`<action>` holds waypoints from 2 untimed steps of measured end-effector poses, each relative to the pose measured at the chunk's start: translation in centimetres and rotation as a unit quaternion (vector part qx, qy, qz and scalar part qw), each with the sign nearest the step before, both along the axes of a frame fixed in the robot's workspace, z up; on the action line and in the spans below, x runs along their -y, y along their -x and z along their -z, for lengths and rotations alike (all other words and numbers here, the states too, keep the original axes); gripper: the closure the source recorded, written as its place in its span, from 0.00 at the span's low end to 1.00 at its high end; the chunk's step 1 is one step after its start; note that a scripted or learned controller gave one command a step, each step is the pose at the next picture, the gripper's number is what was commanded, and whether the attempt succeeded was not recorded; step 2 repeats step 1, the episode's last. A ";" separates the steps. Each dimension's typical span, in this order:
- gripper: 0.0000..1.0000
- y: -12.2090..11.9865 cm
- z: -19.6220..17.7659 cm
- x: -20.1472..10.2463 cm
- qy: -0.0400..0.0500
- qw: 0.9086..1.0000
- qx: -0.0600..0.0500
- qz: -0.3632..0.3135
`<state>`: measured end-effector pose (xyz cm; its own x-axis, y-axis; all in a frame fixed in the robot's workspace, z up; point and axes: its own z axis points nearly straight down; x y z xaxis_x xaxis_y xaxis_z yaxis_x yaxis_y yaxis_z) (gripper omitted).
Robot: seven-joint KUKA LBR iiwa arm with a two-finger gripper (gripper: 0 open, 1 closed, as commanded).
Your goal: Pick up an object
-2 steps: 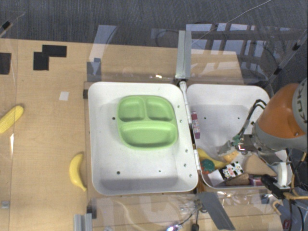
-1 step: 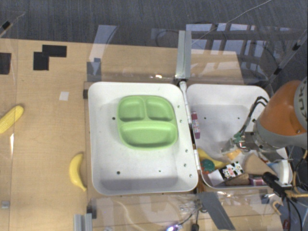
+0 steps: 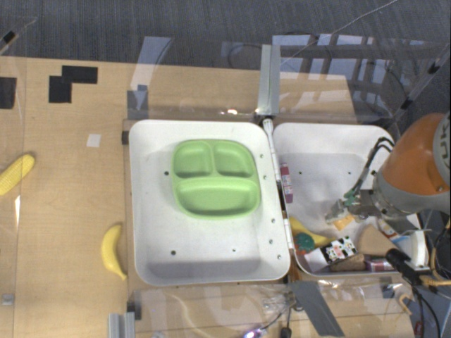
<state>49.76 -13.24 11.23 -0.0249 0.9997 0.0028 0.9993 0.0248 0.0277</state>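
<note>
My gripper (image 3: 350, 204) hangs low in the right bin (image 3: 317, 153), below the grey wrist and orange band (image 3: 416, 164) that come in from the right. Just under it lies a small orange piece (image 3: 342, 222); I cannot tell whether they touch. Along the bin's near edge lie a yellow banana-shaped toy (image 3: 308, 229), a teal object (image 3: 304, 242), a black and white box (image 3: 340, 249) and a brown card (image 3: 373, 241). A dark red tube (image 3: 285, 182) rests against the bin's left wall.
The left bin (image 3: 141, 189) holds a green divided plate (image 3: 213, 177). Two yellow bananas (image 3: 113, 248) (image 3: 15, 173) lie on the wooden bench left of the bins. Cables and a metal frame crowd the right edge.
</note>
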 end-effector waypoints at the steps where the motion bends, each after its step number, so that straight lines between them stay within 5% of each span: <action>1: 1.00 -5.4 -9.9 -5.2 0.002 0.999 -0.011 -0.038; 2: 1.00 -5.4 -9.9 -5.2 0.002 0.999 -0.011 -0.038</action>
